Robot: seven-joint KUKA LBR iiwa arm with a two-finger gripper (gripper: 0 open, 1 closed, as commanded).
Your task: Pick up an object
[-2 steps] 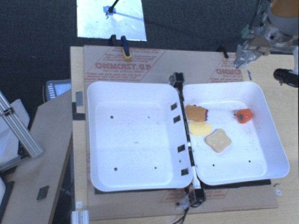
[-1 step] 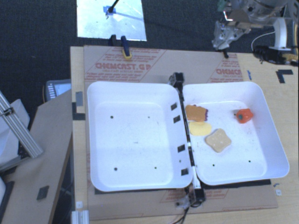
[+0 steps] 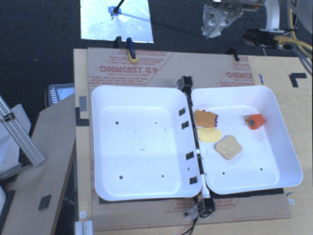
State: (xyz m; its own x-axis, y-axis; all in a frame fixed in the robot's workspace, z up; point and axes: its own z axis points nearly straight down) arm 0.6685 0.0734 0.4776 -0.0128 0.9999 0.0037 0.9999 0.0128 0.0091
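We see the grey two-finger gripper [image 3: 215,27] raised above the bench's far edge, touching nothing and holding nothing; how far its fingers stand apart we cannot tell. Well below it, in the right-hand shallow white bin [image 3: 274,102], lie an orange block with a purple edge [image 3: 205,118], a pale yellow flat disc [image 3: 209,135], a tan toast-shaped piece [image 3: 228,147] and a small red-orange pepper-like toy [image 3: 255,121]
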